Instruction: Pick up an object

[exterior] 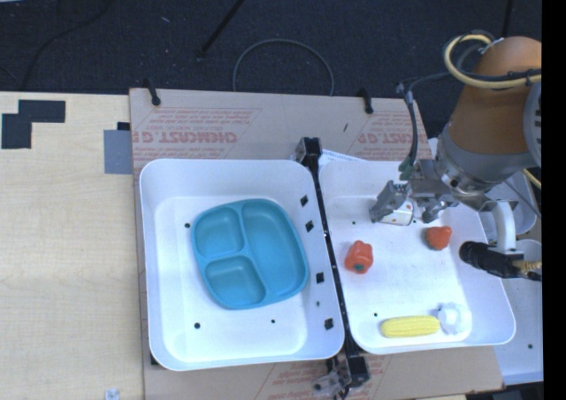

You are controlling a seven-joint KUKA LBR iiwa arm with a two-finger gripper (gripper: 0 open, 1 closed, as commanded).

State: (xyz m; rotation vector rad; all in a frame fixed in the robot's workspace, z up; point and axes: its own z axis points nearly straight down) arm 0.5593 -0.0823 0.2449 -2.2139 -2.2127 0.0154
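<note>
Camera view: claw (395,205) near (above-right of) orange cup (358,257)

wooden bench (62,248) under cardboard sheet (221,128), two white bins (164,212)

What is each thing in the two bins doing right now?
blue plate: lying flat in the left bin, nothing in its three sections.
orange toy: resting in the right bin, near the divider.
red toy: resting in the right bin, beside the gripper.
corn cob: lying on its side near the front edge.
small white piece: sitting next to the corn cob.
gripper: low over the right bin, holding nothing I can see.
</note>
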